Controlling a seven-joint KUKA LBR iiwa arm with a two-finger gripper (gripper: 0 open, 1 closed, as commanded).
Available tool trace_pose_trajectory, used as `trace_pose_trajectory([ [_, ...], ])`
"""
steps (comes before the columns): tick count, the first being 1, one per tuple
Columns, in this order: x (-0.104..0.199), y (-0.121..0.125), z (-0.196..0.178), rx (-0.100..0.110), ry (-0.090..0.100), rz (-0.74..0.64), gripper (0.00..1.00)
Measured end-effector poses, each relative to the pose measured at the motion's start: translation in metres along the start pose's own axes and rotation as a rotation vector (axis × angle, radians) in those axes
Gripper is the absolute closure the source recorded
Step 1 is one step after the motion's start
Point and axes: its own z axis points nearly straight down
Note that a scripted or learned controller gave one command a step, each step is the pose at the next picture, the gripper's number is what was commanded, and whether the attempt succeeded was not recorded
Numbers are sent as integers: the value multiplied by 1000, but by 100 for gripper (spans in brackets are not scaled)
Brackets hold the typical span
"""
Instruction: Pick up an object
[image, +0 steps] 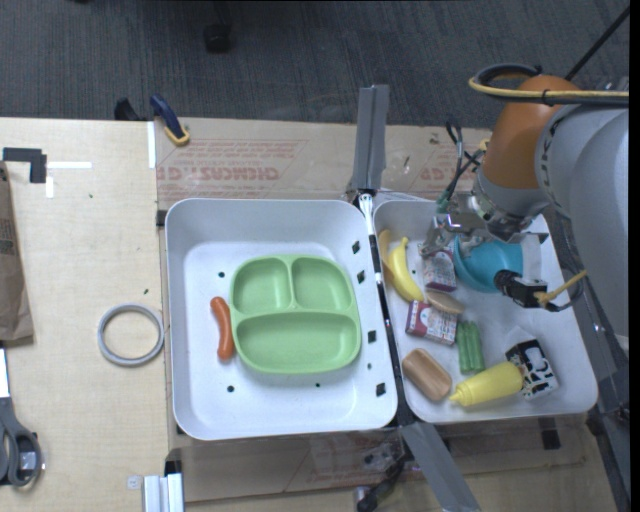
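My gripper (438, 238) hangs over the back of the right bin (570, 400), between a yellow banana (401, 268) and a teal cup (487, 263). Just below it lies a small pinkish packet (439, 272); whether the gripper touches it is unclear. Further forward in that bin lie a red-and-white carton (431, 319), a green stick-shaped item (469, 347), a tan bun (428, 375), a yellow squeeze bottle (489, 385) and a black-and-white object (530, 367).
The left bin (190, 330) holds a green divided plate (295, 315) and an orange sausage (223, 327). On the bench to the left lie a grey ring (131, 333) and scissors (18, 450). A metal divider post (369, 140) stands between the bins at the back.
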Motion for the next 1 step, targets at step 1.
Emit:
trace_pose_trajectory([
  [1,62,6,-88,-4,-1,158,100],
])
